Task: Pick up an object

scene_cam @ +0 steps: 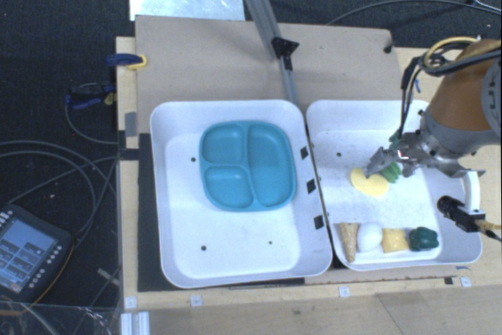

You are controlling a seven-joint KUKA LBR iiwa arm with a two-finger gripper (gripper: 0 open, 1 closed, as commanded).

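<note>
1. Right now you see the arm [469, 102] reaching in from 3 o'clock, its orange band above the wrist sitting over the far right part of the right bin [337, 121].
2. Your gripper [387, 167] hangs low near that bin's centre, pointing toward 9 o'clock, with something green at its tip; you cannot tell from this view whether the claw is released or clenched.
3. Just at 7 o'clock of the tip, touching or nearly touching it, lies a pale yellow object [369, 183] on the bin floor.
4. Along the bin's near wall, at 6 o'clock of the gripper, you have a row of four pieces: a tan cone [347, 238], a white round piece [369, 237], a yellow block [395, 240] and a dark green piece [423, 238], set close side by side.
5. Bare floor lies at 10 to 12 o'clock of the gripper, up to the bin's far wall.
6. At 9 o'clock, past the shared rims, the left bin [176, 169] holds a blue divided tray [247, 165], with bare white floor at the tray's 6 o'clock.
</note>
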